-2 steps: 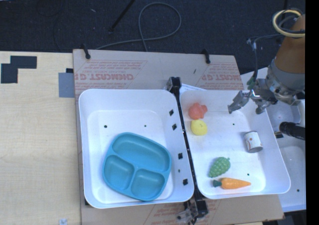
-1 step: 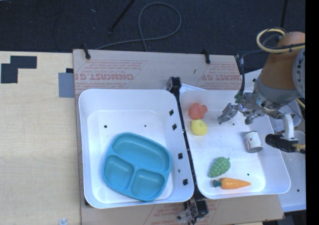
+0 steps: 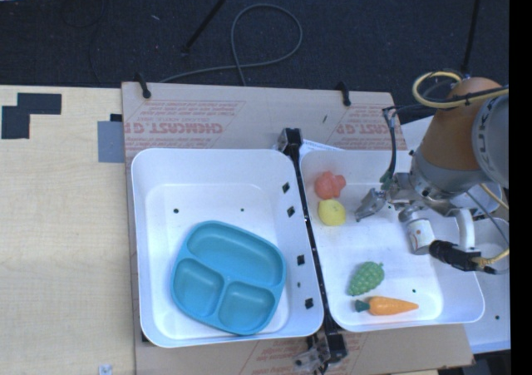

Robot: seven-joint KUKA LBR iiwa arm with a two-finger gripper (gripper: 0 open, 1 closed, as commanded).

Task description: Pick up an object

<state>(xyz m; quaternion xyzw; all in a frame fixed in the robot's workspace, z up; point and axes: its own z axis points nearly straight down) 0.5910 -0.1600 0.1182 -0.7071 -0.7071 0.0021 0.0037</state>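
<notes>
White bins sit side by side on the table: the left bin (image 3: 158,182) holds one blue tray (image 3: 228,276), the right bin (image 3: 461,303) four toys, a red one (image 3: 329,185), a yellow one (image 3: 332,213), green grapes (image 3: 366,278) and a carrot (image 3: 389,306). The arm (image 3: 455,136) reaches in from the right, its hand (image 3: 370,205) low over the right bin, just beside the yellow toy. Nothing sits between the fingers; how wide they stand, I cannot tell.

Robot lab bench with a test setup

Two white bins (image 3: 150,199) sit on a cardboard sheet (image 3: 208,120); loose cables (image 3: 266,28) trail over dark carpet at the far side, arm (image 3: 457,136) at right.
</notes>
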